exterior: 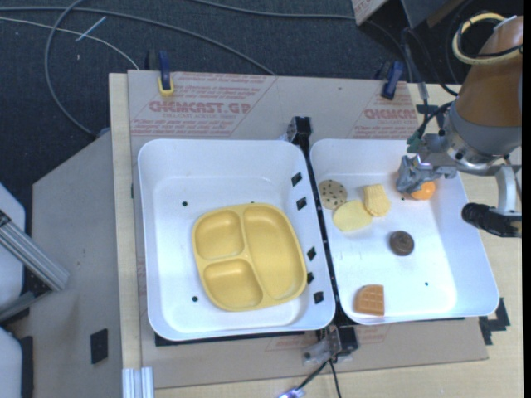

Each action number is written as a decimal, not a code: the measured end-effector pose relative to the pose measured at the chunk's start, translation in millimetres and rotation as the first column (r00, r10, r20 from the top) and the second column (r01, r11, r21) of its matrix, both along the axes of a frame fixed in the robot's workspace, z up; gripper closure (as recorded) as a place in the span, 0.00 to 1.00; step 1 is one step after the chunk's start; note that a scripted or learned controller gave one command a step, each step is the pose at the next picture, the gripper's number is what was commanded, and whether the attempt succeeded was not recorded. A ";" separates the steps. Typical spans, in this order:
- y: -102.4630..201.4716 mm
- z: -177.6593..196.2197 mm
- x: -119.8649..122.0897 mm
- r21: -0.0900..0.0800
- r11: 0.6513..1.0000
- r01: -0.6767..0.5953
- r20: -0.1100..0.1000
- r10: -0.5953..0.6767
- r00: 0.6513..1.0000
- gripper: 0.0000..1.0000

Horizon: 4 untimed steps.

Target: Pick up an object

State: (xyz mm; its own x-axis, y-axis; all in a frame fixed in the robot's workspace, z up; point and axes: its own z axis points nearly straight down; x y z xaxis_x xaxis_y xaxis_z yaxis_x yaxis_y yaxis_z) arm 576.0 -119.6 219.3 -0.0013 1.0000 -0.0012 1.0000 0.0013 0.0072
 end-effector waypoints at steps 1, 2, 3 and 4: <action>-1.4 48.3 9.6 0.000 1.000 0.000 0.000 0.000 1.000 1.00; -1.5 79.4 10.6 0.000 1.000 0.000 -0.002 0.000 1.000 1.00; 54.2 69.8 9.7 0.004 1.000 -0.004 -0.010 0.004 1.000 1.00; 106.1 62.0 18.3 0.004 1.000 -0.005 -0.010 0.005 1.000 1.00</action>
